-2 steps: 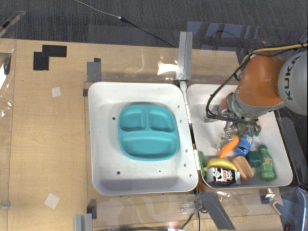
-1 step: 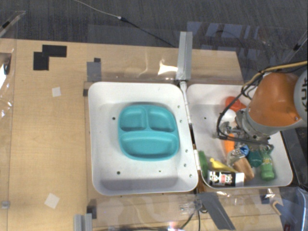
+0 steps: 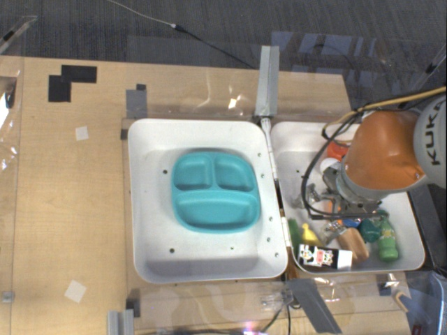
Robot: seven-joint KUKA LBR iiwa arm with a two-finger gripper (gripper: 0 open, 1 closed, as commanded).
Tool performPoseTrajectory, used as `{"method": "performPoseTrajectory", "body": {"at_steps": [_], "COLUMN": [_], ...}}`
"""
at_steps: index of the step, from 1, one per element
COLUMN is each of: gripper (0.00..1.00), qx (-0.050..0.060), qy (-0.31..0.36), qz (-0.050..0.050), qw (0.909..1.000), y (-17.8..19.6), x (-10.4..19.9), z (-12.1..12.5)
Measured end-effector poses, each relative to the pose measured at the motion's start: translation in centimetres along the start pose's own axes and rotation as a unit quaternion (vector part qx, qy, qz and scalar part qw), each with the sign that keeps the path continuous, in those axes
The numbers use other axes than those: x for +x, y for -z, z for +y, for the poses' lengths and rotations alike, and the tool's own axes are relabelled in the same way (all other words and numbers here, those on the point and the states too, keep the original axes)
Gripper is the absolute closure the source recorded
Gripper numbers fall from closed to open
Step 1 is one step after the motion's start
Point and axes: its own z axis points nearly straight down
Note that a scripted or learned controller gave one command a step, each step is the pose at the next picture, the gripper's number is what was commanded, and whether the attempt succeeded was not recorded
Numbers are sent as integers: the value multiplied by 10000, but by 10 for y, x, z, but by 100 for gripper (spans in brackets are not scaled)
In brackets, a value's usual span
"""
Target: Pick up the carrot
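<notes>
My gripper (image 3: pixel 334 218) hangs low in the right bin (image 3: pixel 293 145), under the arm's orange band (image 3: pixel 380 152), which hides much of that bin. It sits just above a cluster of toy foods at the bin's front. A small orange-red piece (image 3: pixel 339 149), possibly the carrot, peeks out at the arm's upper left edge, mostly covered. A tan, rounded piece (image 3: pixel 354 243) lies right below the gripper.
The front of the right bin holds a yellow-green item (image 3: pixel 308 231), a black-and-white box (image 3: pixel 325 257) and green items (image 3: pixel 385 244). A teal divided plate (image 3: pixel 213 190) lies in the left bin (image 3: pixel 150 187). A metal divider (image 3: pixel 267 82) stands between the bins.
</notes>
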Motion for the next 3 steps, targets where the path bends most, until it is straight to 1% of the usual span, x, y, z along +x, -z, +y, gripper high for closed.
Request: {"method": "performPoseTrajectory", "body": {"at_steps": [1, 2, 3], "gripper": [0, 0, 100], "qx": [-7, 12, 57], "qy": [-266, 857, 881], "qz": [0, 2, -53], "qw": [9996, 9963, 9961], "y": [0, 1, 14], "x": [44, 16, 11], "z": [-31, 10, 9]}}
